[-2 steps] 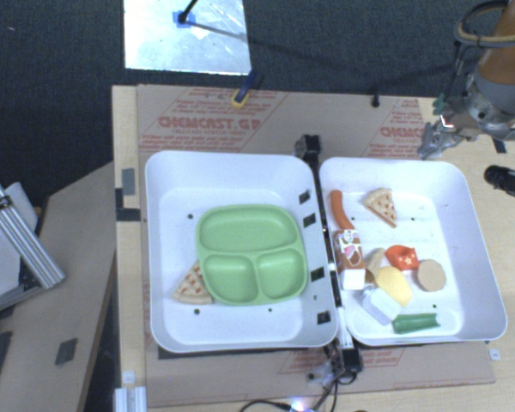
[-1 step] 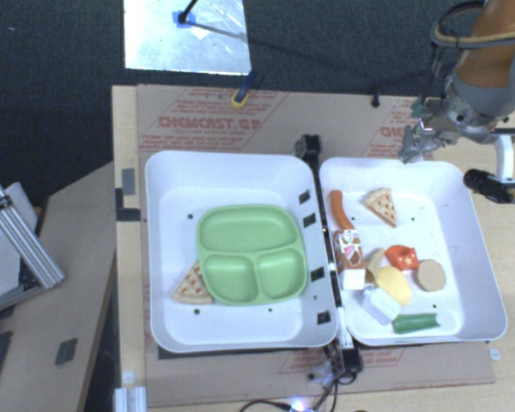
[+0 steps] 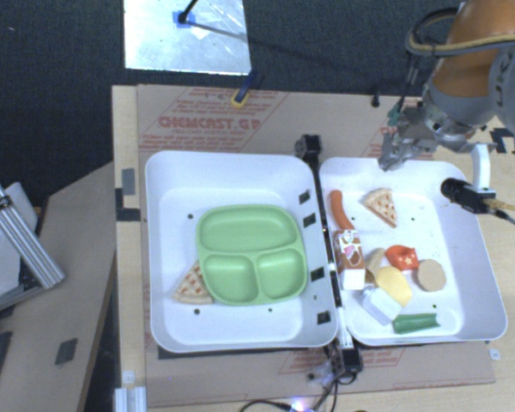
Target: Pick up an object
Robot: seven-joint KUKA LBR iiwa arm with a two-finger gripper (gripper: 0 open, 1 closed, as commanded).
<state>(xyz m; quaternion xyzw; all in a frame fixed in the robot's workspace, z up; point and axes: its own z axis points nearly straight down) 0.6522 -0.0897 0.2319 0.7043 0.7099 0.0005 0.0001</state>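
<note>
two shallow white bins of smooth moulded plastic sit side by side on a pale bench: the left bin (image 3: 167, 187) and the right bin (image 3: 476, 264). the left bin bears one glossy green tray (image 3: 251, 253) with three rounded compartments, and one waffle-patterned wedge (image 3: 191, 285) tucked against the tray's lower-left corner. the right bin has a cluster of small toy foods: one pizza slice (image 3: 381, 205), triangular with a speckled face; one orange sausage (image 3: 340, 209), long and rounded; one red tomato-like piece (image 3: 402, 256); one yellow lump (image 3: 394, 286); one tan round disc (image 3: 430, 275); one green pod (image 3: 415, 322), slim and flat. the gripper (image 3: 393, 157) hangs over the right bin's far rim, just beyond the pizza slice and apart from it; whether it is wide or narrow i cannot tell.
</note>
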